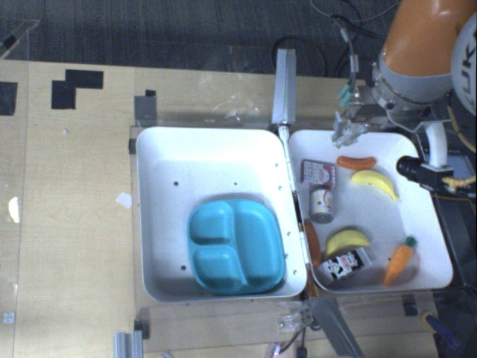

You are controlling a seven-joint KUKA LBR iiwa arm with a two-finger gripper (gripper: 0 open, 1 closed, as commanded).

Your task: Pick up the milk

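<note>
The gripper (347,130) hovers over the far rim of the right bin (440,274), at that bin's 12 o'clock; whether it's open and what it holds, I cannot tell. The milk (344,264), a cow-patterned carton, lies at the bin's 6 o'clock, just under a banana (347,239), long axis running 8 to 2. So it's straight toward 6 o'clock, well apart.

1. Single fixed cam above the bench (74,200), looking down at a slant.
2. Mid range: both white bins (149,200) fully in frame.
3. Arm (428,43) enters from frame right.
</note>
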